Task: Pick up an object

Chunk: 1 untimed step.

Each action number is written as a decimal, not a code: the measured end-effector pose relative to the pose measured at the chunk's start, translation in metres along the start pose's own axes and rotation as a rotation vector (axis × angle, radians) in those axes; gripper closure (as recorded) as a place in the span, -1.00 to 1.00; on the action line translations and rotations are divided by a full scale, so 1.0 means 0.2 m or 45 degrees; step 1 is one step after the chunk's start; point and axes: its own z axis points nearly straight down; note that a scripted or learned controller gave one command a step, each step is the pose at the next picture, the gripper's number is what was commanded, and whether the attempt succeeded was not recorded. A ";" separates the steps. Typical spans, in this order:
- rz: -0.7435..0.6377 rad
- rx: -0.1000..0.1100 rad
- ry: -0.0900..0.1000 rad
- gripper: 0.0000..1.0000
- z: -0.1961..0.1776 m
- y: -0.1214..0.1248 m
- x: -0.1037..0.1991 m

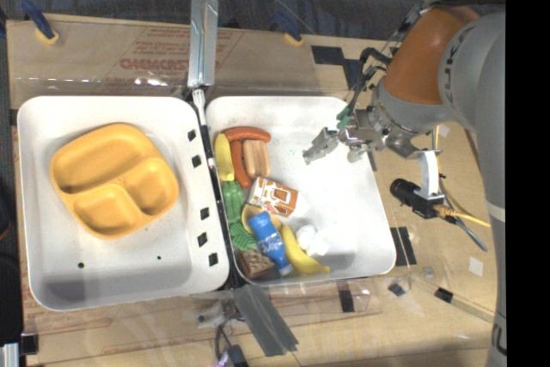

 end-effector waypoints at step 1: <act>-0.409 -0.004 -0.002 -1.00 0.53 0.20 0.04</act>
